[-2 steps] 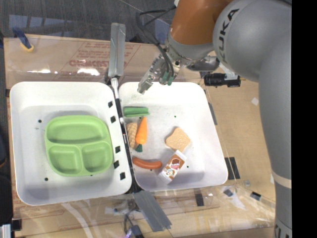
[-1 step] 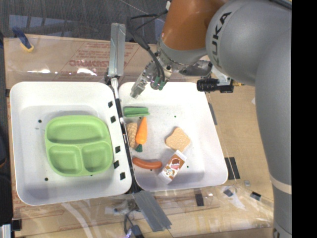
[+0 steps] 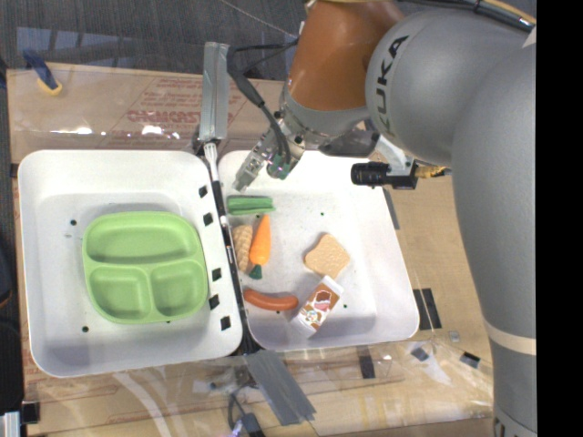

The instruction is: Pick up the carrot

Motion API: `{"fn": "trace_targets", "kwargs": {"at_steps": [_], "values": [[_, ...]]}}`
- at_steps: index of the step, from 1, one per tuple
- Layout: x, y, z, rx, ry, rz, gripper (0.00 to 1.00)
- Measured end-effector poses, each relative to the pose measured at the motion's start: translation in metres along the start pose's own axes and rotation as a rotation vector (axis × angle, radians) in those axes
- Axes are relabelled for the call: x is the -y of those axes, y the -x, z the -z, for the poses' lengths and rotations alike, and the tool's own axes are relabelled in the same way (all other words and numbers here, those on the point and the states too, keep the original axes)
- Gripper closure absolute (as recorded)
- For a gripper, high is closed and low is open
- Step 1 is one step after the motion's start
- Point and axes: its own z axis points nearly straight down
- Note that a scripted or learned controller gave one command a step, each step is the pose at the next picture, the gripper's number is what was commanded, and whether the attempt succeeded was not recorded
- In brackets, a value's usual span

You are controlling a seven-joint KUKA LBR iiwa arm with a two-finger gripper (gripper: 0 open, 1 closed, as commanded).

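The carrot (image 3: 260, 241) is orange with a green stub at its lower end, lying upright along the left side of the right bin (image 3: 364, 209). My gripper (image 3: 256, 168) hangs above the bin's far left corner, up and slightly left of the carrot, apart from it. Its fingers (image 3: 248, 175) point down-left with nothing seen between them. A green vegetable (image 3: 250, 205) lies just below the gripper, between it and the carrot.
A corn-like piece (image 3: 242, 247) lies against the carrot's left side. A slice of bread (image 3: 327, 256), a red sausage (image 3: 270, 301) and a small carton (image 3: 318, 306) lie lower in the right bin. The left bin (image 3: 55, 198) holds a green divided plate (image 3: 144, 266).
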Motion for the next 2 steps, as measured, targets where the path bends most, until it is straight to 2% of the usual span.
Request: {"fn": "trace_targets", "kwargs": {"at_steps": [1,2], "values": [[0.021,0.004,-0.013,0.002,0.001,0.845,1.0],[0.052,-0.045,-0.042,-0.001,0.0,0.458,1.0]]}}
